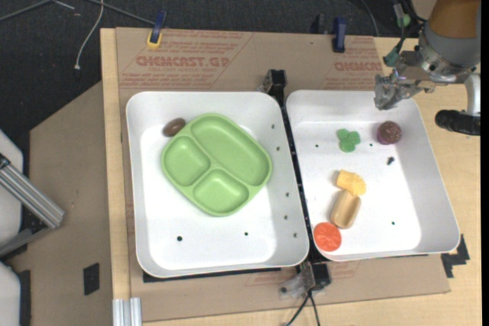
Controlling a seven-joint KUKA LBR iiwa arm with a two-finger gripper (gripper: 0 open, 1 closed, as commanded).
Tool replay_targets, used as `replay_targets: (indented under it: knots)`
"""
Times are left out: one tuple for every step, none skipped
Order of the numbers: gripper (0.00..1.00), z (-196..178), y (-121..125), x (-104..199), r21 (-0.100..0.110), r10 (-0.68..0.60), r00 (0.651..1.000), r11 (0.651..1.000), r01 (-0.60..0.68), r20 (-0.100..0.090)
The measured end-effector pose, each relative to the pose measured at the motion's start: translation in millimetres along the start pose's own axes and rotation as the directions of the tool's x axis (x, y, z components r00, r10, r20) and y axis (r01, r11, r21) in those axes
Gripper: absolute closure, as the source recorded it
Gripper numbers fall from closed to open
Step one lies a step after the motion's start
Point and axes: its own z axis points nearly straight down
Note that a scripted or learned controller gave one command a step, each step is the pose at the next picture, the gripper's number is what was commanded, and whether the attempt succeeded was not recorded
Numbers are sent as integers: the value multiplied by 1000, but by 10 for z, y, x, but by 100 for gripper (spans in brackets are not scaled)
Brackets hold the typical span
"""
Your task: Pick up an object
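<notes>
A: Gripper status?
B: Metal gripper hangs over the right bin's far edge; finger spacing cannot be determined.
A: Targets?
B: Round maroon piece just beside it; lobed green piece, yellow wedge, tan cylinder, flat orange disc nearer.

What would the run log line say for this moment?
arm: gripper above right bin far edge | nearest: maroon piece | held: nothing seen | left bin: green tray

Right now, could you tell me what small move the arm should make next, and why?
Probably lower the gripper slightly toward the dark red round object. The gripper hangs over the right bin's far edge, and that object lies closest, clear of the green piece.
</notes>
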Motion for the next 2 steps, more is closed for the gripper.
replay_targets:
  knots:
    - [0,-98,28,6,-15,-3,1000,1000,3,3]
    - [0,363,108,-32,-11,-3,1000,1000,3,2]
